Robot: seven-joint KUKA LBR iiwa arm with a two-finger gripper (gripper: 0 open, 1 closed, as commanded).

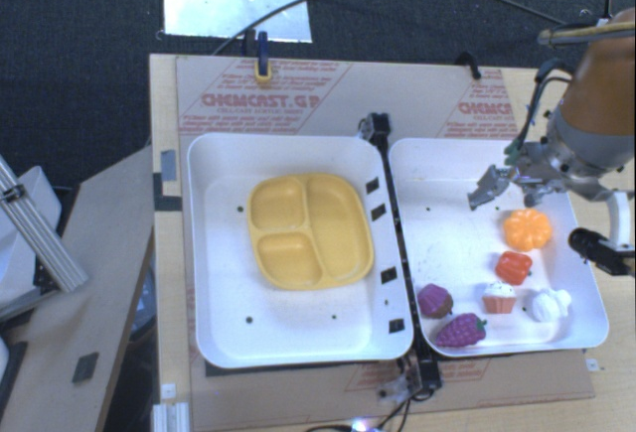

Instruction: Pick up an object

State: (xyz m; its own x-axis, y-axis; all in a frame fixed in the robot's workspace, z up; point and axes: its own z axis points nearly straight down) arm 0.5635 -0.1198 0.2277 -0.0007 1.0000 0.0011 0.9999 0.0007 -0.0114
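Observation:
In the right bin [437, 172] lie several toy foods: an orange pumpkin [526, 228], a red pepper [513, 267], a small cupcake [499, 298], a white piece [549, 304], a purple plum [434, 300] and a bunch of purple grapes [460, 330]. My gripper [515, 189] hangs over the back part of this bin, just above and behind the pumpkin. It is open and holds nothing. The grey arm with its orange band reaches in from the right.
The left bin [219, 251] holds a yellow divided plate [308, 229]. A black hinge strip [390, 231] runs between the two bins. Bare white floor lies in the right bin's left half. A cable arcs over the back of the bench.

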